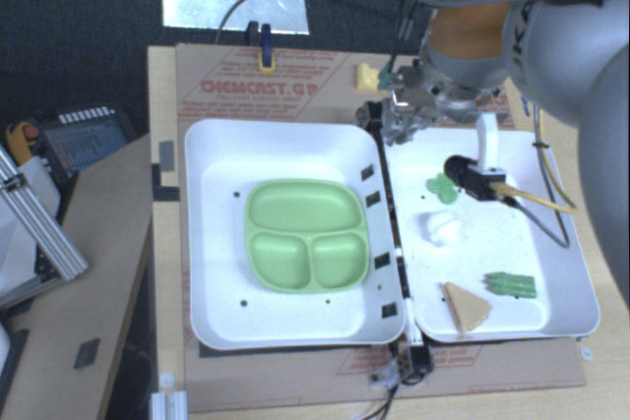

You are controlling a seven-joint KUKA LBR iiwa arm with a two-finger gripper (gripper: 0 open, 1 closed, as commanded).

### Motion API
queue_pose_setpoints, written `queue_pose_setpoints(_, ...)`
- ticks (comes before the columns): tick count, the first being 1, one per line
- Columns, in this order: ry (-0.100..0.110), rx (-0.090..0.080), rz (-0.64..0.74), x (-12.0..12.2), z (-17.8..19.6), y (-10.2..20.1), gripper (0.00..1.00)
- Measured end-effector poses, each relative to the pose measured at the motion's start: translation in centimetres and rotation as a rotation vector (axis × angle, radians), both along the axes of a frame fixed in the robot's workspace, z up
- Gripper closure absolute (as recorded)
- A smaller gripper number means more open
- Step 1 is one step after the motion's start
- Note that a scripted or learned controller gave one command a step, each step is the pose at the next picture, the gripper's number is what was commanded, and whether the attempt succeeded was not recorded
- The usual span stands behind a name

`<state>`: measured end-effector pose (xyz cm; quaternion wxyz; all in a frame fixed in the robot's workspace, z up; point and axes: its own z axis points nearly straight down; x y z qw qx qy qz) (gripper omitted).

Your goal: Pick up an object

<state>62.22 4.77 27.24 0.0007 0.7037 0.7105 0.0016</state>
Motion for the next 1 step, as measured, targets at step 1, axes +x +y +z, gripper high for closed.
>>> queue_pose_setpoints(1,0.003,0.001,0.0,0.83,-2.34,5.07,1.0)
